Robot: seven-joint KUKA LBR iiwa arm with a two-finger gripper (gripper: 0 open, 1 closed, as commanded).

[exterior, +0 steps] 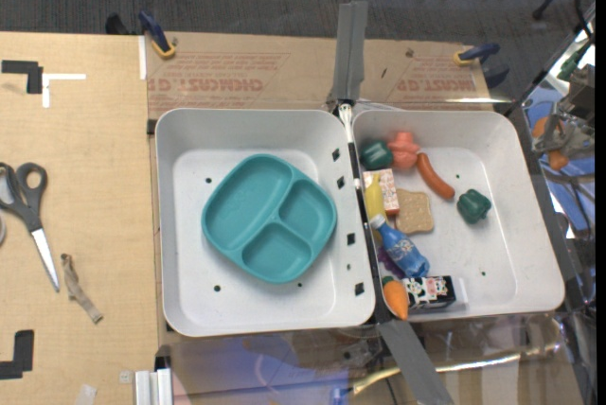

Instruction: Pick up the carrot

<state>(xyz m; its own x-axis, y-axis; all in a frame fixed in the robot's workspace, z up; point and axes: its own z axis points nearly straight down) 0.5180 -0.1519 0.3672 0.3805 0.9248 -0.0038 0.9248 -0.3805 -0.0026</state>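
Carrot [395,298]: small, orange, at right bin's [516,294] front-left corner (beside carton [435,290]) | gripper state: cannot tell

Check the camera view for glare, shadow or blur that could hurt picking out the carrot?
Camera view: lighting is even and soft, with no hard glare on the white bins. The carrot sits sharp but small in the right bin's near-left corner, in slight shade from the bin wall. The right edge, around the arm, is cluttered and hard to read.

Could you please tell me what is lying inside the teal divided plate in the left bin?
Nothing lies in the teal plate: all three compartments show bare. Whatever is beneath it on the left bin floor is covered.
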